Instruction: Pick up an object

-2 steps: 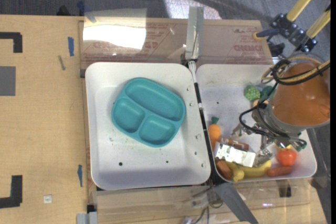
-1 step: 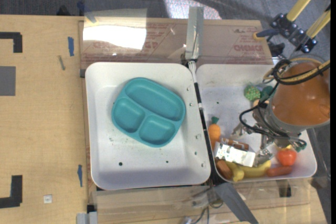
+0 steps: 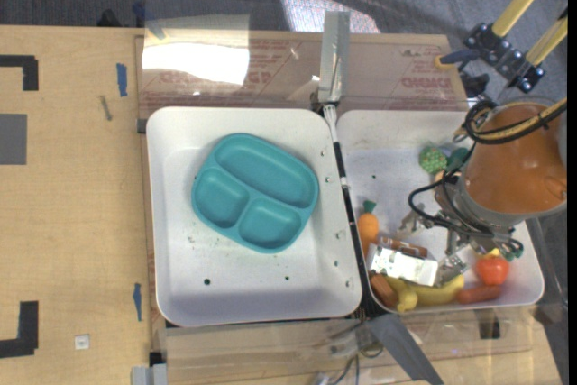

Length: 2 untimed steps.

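Metal fingers of the gripper hang low over the right bin, near its front edge; whether they are spread or closed cannot be told, and nothing shows between them. Just beside them toward the front right corner sits the tomato. The white packet lies toward the bin's left wall, the banana along the front edge, long axis parallel to it.

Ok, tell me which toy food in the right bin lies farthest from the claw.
The green broccoli-like piece, alone near the bin's far wall; the others cluster near the claw.
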Each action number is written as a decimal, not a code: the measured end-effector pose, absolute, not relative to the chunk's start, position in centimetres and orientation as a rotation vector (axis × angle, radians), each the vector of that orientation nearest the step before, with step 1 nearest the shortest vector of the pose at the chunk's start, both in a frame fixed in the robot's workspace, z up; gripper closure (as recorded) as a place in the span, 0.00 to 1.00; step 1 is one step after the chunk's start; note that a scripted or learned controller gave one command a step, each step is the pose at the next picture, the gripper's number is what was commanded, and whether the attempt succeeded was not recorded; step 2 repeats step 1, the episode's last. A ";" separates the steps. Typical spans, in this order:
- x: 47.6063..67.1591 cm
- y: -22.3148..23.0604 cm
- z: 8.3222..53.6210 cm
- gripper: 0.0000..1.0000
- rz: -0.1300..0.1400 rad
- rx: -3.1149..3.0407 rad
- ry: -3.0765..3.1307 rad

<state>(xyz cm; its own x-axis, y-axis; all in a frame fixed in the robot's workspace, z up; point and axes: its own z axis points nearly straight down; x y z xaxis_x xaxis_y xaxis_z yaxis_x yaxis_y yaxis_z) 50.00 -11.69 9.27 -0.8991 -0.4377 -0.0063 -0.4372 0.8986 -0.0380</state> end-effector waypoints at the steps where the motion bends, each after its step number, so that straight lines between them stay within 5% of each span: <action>1: 49.6 -21.7 9.2 0.00 -0.021 -0.876 2.989; 2: 49.6 -21.7 9.2 0.00 -0.021 -0.876 2.989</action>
